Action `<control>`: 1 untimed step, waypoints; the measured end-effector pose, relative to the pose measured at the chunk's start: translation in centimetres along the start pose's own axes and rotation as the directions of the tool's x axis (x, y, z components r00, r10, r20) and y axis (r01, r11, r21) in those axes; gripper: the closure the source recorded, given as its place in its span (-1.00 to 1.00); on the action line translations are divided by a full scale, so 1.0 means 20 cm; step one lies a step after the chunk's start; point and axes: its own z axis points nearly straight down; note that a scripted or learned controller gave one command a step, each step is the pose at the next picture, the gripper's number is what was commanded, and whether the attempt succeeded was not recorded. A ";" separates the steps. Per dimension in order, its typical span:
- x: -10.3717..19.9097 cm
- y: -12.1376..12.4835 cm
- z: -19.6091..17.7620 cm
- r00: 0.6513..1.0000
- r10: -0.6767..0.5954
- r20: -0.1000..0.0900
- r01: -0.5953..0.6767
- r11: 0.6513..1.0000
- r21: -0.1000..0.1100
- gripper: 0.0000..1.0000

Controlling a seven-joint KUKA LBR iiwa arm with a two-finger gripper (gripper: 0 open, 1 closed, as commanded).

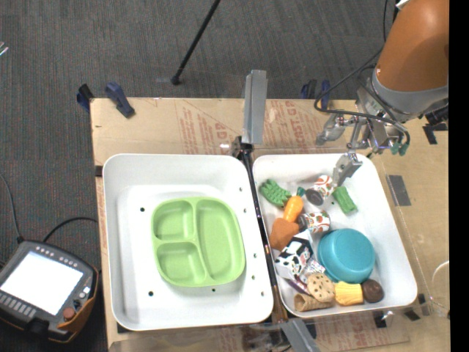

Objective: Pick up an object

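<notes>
My gripper (346,169) hangs over the back of the right bin (392,218), below the orange-banded wrist. Just beneath its tip lie a small brown-and-white toy (321,189) and a green stick (344,199). The same bin also holds a ridged green toy (275,193), an orange carrot (293,208), an orange wedge (283,233), a patterned cup (317,221), a teal bowl (346,255), a cow-print box (294,255), a cookie (320,287), a yellow corn piece (348,293) and a brown ball (372,290). Nothing appears lifted off the bin floor.
The left bin (124,196) carries a light green divided plate (198,240). A grey upright post (254,108) stands behind the seam between the bins. Blue clamps (117,97) grip the bench's back left edge. A teach pendant (44,288) lies on the floor at lower left.
</notes>
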 end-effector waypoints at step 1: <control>0.23 0.12 0.38 0.984 0.177 -0.006 -0.177 0.984 0.000 -1.00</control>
